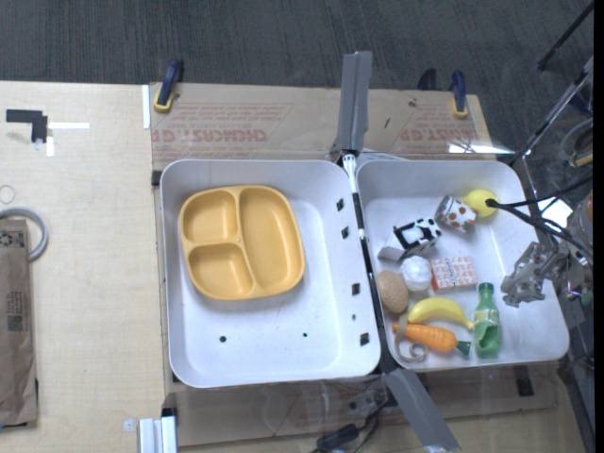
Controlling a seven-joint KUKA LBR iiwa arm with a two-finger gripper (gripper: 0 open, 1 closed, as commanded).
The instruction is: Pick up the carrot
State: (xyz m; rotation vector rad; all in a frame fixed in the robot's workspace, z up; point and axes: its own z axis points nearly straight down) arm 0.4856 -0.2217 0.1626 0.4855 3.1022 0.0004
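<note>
The carrot (432,336), orange with a green stub at its right end, lies flat near the front edge of the right bin (538,343). It sits just below a banana (442,310) and left of a green bottle (486,321). My gripper (525,281) hovers over the right side of this bin, up and to the right of the carrot, with the bottle between them. It is well apart from the carrot and nothing is seen in it.
The right bin also holds a brown potato (393,291), a white lump (415,272), a red-and-white box (453,272), a black-and-white toy (417,234), a spotted piece (457,215) and a lemon (481,201). A yellow divided plate (242,242) lies in the left bin (274,347).
</note>
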